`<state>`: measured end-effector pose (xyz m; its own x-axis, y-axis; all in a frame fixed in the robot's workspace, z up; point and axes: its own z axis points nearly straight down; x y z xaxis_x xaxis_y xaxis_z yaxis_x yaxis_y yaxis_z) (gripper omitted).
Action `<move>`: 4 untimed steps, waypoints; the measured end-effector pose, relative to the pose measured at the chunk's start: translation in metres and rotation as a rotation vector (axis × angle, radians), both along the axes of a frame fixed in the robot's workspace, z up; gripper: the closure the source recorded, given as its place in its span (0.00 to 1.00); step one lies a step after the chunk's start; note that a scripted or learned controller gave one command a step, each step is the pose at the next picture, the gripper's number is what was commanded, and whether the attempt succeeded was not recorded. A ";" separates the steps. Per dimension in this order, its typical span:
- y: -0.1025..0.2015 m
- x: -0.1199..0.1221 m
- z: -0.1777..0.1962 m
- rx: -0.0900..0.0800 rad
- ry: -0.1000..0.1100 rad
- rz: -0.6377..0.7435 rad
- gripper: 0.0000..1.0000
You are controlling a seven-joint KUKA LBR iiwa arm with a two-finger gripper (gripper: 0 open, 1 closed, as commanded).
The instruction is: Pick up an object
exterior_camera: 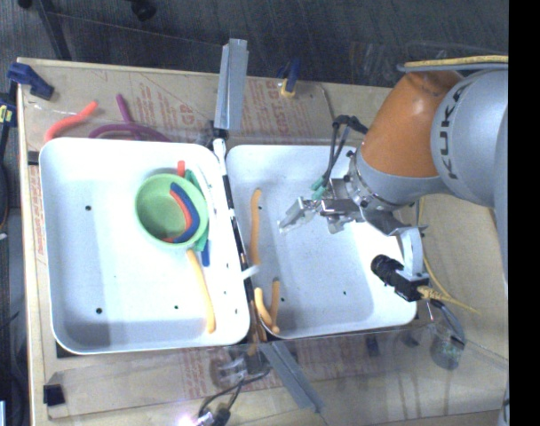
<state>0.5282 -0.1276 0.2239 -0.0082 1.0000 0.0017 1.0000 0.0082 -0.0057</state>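
My gripper (313, 218) hangs over the middle of the right bin (341, 313), its metal fingers (290, 215) spread open with nothing between them. A long orange stick (256, 227) lies against that bin's left wall, left of the gripper. Two short orange pieces (268, 306) rest in its front left corner. In the left bin (75, 264) a green bowl (163, 209) holds a red and a blue curved piece. A yellow stick (204, 293) and a small blue piece (205, 254) lie just in front of the bowl.
The arm's orange band and grey wrist (412, 149) cover the right bin's back right part. A black fitting (394, 276) sticks out near its right wall. Orange (73, 118) and purple (121, 131) tubes lie on the bench behind the left bin.
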 end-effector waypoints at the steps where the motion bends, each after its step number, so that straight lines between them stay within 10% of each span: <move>1: 0.000 0.060 -0.068 -0.003 -0.001 -0.209 0.00; 2: 0.012 0.074 -0.133 -0.002 -0.002 -0.132 0.00; 3: 0.012 0.074 -0.124 -0.002 0.001 -0.128 1.00; 4: 0.078 0.083 -0.032 -0.001 -0.005 0.276 1.00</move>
